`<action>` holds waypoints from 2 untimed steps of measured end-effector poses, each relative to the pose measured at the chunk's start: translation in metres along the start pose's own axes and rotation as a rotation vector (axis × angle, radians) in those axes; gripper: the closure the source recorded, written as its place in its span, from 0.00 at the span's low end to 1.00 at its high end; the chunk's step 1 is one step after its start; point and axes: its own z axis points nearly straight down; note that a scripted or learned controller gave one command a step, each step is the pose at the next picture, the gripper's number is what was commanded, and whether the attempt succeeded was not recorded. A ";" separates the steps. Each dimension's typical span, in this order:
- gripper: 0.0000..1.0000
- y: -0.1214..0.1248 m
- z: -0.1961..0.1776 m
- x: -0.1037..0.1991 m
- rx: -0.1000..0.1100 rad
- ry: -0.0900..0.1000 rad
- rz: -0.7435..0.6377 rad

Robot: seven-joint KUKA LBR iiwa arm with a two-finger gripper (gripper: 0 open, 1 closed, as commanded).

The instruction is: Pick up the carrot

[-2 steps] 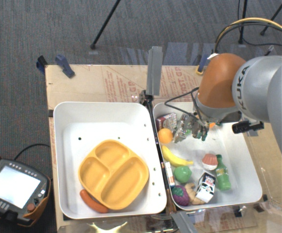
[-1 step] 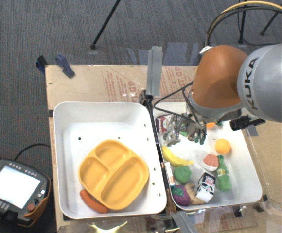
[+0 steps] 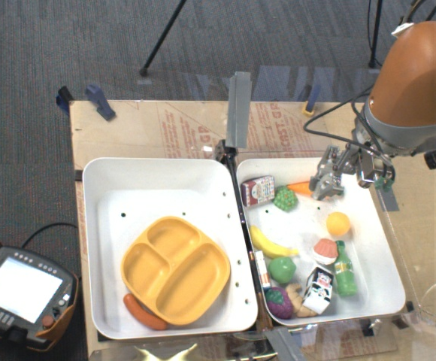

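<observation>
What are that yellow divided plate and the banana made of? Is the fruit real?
The yellow divided plate looks like moulded plastic: one even colour, smooth rounded dividers, a soft sheen. The banana also seems plastic, likely a toy: flat uniform yellow, no spots or bruises. The carrot beside the gripper is plain solid orange too, though it is partly hidden.

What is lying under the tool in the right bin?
Under the tool lies the carrot: its orange tip pokes out leftward, beside the green broccoli. The tool covers the rest of it.
</observation>
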 end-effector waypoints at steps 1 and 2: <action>1.00 -0.069 0.202 0.085 -0.003 0.014 -0.137; 1.00 -0.122 0.121 0.054 0.001 0.001 -0.134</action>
